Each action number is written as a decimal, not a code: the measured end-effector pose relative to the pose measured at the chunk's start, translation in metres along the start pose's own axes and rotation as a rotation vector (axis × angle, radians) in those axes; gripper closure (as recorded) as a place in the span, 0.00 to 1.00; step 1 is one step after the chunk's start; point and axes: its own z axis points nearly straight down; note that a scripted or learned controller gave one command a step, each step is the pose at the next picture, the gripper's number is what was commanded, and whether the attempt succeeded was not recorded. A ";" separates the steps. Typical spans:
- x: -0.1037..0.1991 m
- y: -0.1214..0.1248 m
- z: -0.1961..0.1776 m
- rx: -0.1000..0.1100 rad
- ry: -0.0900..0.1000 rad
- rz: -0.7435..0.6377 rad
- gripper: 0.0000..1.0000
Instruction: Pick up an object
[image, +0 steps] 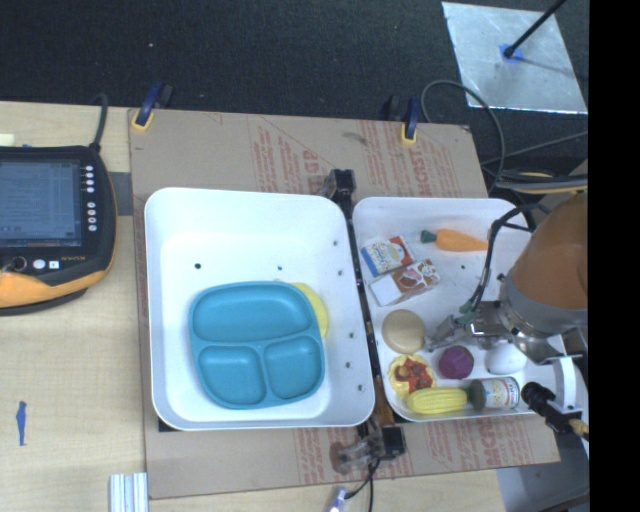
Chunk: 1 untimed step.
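The right white bin (372, 225) holds several small items. An orange carrot (460, 239) lies at its far side, with two printed packets (400, 268) beside it. A tan round piece (404, 328) rests mid-bin. Toward the front are a purple ball (456, 361), a white egg-like thing (505, 357), a small bottle (495, 393), a yellow corn cob (438, 402) and a red and yellow item (410, 374). My gripper (468, 325) hangs low over the bin, just above the purple ball and right of the tan piece. Nothing visibly sits in its grasp.
The left bin (175, 230) contains a blue divided plate (258, 343) with a yellow object (314, 305) peeking from behind it. A teach pendant (45, 215) lies on the bench at far left. Cables loop near the right bin's back corner.
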 end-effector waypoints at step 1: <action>0.026 0.111 -0.009 -0.004 0.000 0.001 0.00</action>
